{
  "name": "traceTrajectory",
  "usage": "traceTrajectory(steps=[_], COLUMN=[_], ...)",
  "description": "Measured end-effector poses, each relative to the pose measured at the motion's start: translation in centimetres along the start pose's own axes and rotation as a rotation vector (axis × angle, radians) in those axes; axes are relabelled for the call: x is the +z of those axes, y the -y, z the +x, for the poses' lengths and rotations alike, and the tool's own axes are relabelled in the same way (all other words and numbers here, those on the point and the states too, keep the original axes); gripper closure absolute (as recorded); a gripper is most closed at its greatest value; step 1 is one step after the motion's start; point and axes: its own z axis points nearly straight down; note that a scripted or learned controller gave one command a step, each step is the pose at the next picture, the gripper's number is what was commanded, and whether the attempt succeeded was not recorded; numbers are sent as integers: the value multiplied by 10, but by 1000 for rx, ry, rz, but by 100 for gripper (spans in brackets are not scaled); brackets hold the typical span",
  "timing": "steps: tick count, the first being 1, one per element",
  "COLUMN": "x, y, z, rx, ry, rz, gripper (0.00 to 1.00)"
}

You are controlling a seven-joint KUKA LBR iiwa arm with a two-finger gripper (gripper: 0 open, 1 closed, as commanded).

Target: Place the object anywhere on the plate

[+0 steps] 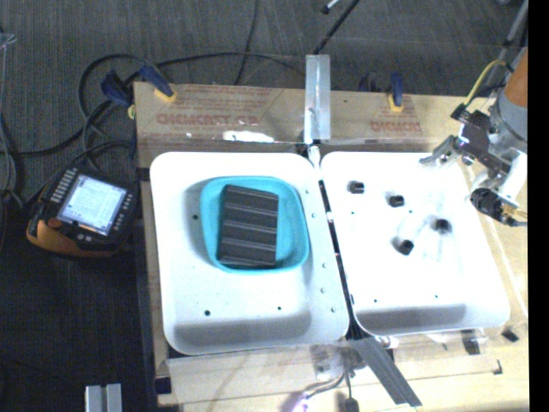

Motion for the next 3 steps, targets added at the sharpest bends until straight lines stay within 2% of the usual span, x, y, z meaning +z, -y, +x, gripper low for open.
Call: traceTrajectory(steps=[3], x=[0], y=[0], z=[0], rx=[0], ry=[0], rz=[0], gripper=[0])
